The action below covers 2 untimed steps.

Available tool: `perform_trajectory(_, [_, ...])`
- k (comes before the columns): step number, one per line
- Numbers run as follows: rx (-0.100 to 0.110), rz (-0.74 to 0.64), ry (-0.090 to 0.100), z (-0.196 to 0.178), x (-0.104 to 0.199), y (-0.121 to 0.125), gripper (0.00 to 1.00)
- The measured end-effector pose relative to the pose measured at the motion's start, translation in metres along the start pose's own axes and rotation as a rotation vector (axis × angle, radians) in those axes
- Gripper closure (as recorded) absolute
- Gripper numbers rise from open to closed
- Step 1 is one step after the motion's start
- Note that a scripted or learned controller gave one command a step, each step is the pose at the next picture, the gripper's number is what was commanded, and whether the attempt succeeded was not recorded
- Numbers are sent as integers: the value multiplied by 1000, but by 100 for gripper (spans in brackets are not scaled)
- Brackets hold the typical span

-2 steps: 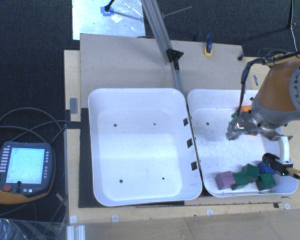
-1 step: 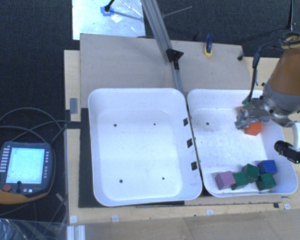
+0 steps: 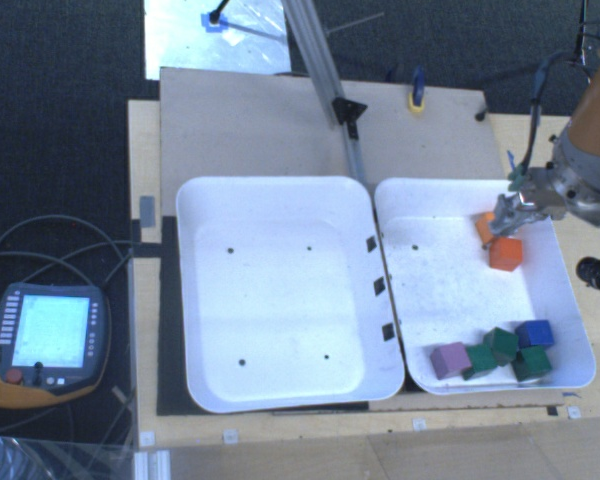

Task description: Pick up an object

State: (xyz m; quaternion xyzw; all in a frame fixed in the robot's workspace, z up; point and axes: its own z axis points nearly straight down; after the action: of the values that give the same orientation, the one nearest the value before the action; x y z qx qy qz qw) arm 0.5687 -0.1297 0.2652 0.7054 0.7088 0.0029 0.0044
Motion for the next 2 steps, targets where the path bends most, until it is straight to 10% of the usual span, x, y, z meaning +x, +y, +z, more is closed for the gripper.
perform_trajectory(2, [9,-5,4,20,102,20,100])
